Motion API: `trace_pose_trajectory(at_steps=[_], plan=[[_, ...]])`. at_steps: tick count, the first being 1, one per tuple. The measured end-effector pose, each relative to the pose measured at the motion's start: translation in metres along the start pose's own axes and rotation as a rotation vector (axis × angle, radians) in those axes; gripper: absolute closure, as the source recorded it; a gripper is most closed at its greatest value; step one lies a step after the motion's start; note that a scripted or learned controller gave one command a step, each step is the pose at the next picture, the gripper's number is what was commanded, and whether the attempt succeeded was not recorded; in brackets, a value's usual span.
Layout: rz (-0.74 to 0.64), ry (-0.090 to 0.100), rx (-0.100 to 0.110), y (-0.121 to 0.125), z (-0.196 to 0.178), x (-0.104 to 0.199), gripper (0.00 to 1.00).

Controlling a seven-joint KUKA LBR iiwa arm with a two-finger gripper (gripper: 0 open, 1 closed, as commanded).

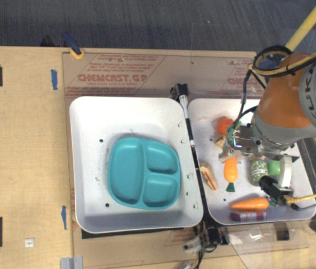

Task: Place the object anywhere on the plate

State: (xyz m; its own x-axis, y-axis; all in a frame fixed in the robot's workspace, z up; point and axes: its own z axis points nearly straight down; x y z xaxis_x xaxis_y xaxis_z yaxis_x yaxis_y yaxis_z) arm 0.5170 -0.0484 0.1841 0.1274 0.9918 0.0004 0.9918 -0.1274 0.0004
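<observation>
A workbench seen from above at a slant, with two shallow white bins side by side. The left bin (85,167) holds a teal plate (144,172) with three compartments, lying flat near the bin's middle — nothing rests on it.

The right bin (208,108) holds a scatter of toy food. A small orange carrot (231,171) with a green tip lies near the centre, pointing toward the bin's near edge. A hot dog in a bun (208,177) lies just to its left, close to the divider between the bins. A round orange-red item (223,125) sits toward the far side. A longer carrot (250,204) lies along the near edge, with a purple item (246,216) just beside it. A green item (260,170) sits partly under the arm.

The grey arm with its orange band (284,97) reaches in from the right, over the right bin. Its gripper (235,140) hangs just above the small carrot — whether it is parted or closed cannot be told here.
</observation>
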Motion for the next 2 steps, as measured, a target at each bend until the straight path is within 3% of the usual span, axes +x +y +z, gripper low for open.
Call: trace_pose_trajectory(at_steps=[1, 2], plan=[[0.123, 0.004, -0.004, 0.0569, -0.0639, 0.1049, 1.00], [0.130, -0.001, 0.001, 0.0565, -0.0619, 0.1001, 0.00]])
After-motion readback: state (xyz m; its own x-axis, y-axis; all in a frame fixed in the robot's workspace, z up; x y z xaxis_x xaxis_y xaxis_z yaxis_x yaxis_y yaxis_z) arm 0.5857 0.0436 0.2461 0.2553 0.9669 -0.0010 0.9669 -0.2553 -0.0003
